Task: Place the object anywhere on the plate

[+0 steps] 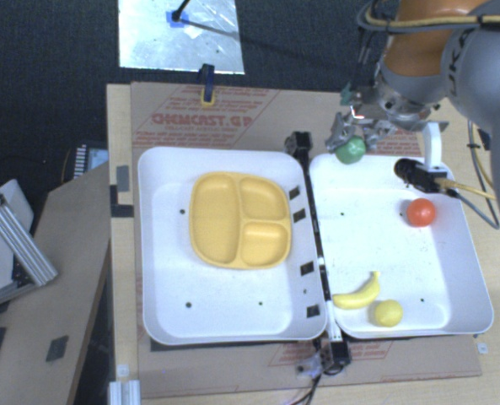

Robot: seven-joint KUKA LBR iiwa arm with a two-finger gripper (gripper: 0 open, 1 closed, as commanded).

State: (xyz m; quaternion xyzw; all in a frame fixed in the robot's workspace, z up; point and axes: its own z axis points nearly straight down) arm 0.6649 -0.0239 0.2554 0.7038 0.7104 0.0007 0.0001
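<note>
The one readable text is red block lettering printed on the brown cardboard sheet [233, 112] that lies under the two white bins. It runs along the strip of cardboard just above the left bin [161, 310] and reads roughly "CHEMCAST", followed by a few more letters that look like "GP" but are too blurred to be sure of. Fainter red printing shows on the cardboard edge below the bins, too small to read.
</note>
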